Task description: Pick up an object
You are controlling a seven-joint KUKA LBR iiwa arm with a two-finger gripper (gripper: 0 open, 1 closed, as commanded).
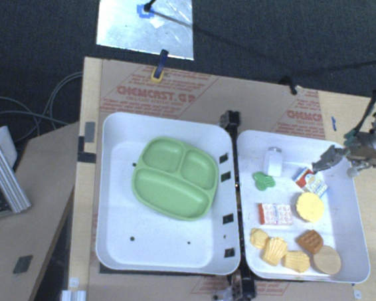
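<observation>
- My gripper [339,161] hangs over the right bin's [361,218] far right edge; whether it is released or clenched, I cannot tell.
- Inside that bin, just below me, lies a red-and-white packet [310,182], with a yellow disc [309,207] touching its near side.

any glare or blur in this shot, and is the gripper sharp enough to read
Camera view: strong glare on the metal sheet at the top; the white bins are bright, with soft shadows under the green plate. The toy foods are slightly soft but readable. The gripper at the right bin's upper edge is blurred, its finger state unreadable.
</observation>
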